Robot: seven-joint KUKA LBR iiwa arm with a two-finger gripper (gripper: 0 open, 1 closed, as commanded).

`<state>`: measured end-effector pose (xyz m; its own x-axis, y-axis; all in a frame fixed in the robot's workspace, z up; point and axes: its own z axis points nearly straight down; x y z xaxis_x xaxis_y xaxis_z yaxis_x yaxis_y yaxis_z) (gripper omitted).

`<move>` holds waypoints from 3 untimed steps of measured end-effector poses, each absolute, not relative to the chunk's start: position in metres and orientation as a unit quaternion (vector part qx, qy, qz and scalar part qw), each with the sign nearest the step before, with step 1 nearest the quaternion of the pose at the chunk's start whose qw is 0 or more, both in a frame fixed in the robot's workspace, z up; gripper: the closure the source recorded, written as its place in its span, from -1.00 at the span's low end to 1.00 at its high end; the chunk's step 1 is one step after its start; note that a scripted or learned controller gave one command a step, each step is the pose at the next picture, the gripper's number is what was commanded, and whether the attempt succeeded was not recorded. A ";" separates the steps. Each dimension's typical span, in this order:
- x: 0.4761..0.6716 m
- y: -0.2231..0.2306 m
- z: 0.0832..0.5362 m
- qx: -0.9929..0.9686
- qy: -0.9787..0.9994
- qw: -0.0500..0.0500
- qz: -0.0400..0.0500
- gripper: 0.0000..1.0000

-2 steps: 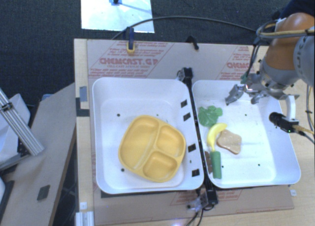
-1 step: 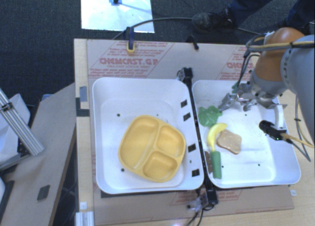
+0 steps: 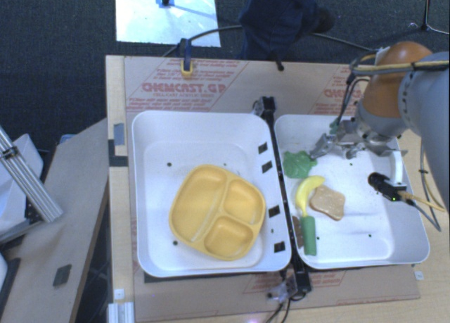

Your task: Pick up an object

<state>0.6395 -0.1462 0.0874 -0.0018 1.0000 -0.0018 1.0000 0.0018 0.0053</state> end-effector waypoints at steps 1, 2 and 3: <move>0.640 -0.146 0.098 0.706 0.708 0.004 0.002 1.00; 0.647 -0.149 0.163 0.706 0.709 0.004 0.002 1.00; 0.644 -0.156 0.212 0.706 0.708 0.003 0.002 1.00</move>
<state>0.6439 -0.1560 0.2125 -0.0022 1.0000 -0.0019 1.0000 0.0022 0.0074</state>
